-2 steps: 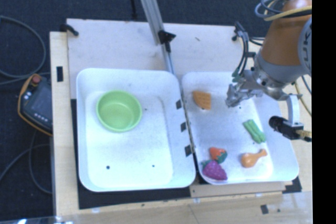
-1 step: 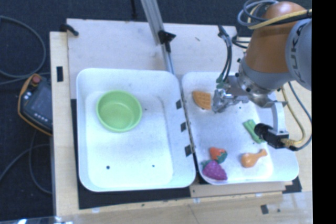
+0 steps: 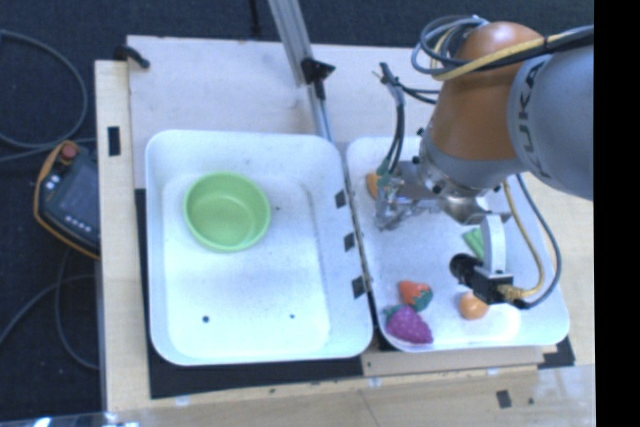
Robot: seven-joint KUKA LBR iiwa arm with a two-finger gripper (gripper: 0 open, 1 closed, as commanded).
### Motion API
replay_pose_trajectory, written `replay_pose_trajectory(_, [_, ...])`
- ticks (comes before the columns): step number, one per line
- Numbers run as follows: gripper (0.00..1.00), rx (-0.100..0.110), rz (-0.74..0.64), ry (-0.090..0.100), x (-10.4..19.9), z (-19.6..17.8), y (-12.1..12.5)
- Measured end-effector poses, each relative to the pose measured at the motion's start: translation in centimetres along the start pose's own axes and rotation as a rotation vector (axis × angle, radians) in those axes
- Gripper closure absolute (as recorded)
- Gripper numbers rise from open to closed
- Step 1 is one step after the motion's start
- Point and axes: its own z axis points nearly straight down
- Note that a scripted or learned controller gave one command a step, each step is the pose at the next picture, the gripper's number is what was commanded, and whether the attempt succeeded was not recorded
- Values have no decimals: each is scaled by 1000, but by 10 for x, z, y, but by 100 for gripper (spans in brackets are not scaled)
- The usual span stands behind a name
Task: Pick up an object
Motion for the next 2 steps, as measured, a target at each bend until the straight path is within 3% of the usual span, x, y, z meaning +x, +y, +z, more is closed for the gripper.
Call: replay_pose_trajectory(2, [100, -2, -2, 1, 86, 1, -15])
